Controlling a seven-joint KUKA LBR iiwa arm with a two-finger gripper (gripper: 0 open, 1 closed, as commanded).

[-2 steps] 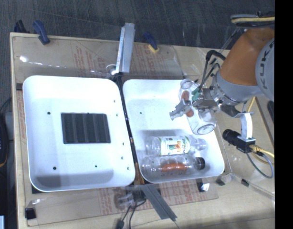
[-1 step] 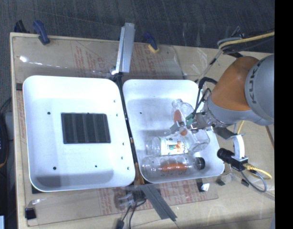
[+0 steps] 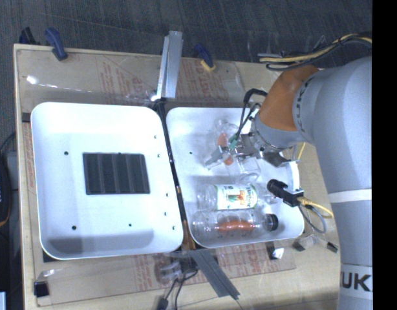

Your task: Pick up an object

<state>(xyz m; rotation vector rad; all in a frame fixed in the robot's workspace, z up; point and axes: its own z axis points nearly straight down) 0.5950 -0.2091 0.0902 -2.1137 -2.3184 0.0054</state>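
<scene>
At nine o'clock on the bench lies the left bin [image 3: 56, 173], white and shallow, with a dark ribbed panel [image 3: 116, 173] set flat in its floor. Nothing loose rests in it that I can make out.

Just past the divider, toward three o'clock, the right bin [image 3: 185, 166] carries the clutter. At its six o'clock edge a clear bottle [image 3: 234, 224] lies on its side with something orange showing inside and a dark cap at its right end. Directly above that, touching or nearly so, a second clear bottle with a green and orange label [image 3: 235, 197] also lies flat. Toward twelve o'clock in the same bin sits a tangle of small clear pieces with orange flecks [image 3: 223, 148]; their shapes are too glassy to separate.

Right of that tangle the gripper [image 3: 247, 146] is down inside the bin, below the orange band [image 3: 279, 102] of the arm. Whether it is spread or closed cannot be told, and nothing is visibly caught in it.

By my reading, the step in hand is the descent toward a grasp, with no lift yet. The nearest candidate is the clear tangle, just beside the gripper at its nine o'clock; the labelled bottle lies near, at its six o'clock. The next move calls for settling squarely over one item, since clear, slick pieces could slip aside.
</scene>
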